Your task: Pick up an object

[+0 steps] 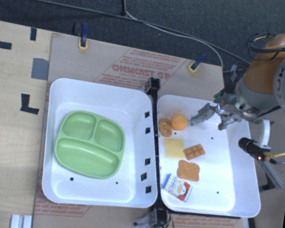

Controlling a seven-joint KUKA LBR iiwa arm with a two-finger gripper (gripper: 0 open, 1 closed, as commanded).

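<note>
Just to the left of my jaws (213,118), which stand open and hold nothing, sits the orange ball (179,122), and I fear it will roll away if one finger touches it first.

I counted two white bins side by side: the left bin (56,124) and the right bin (236,199). The left one held one green divided plate (90,144). The right one held six small things: one orange ball (179,123), one pretzel (165,128), one yellow square (174,148), one brown cracker (194,152), one orange toast piece (188,171), and one small printed carton (177,188).
</note>
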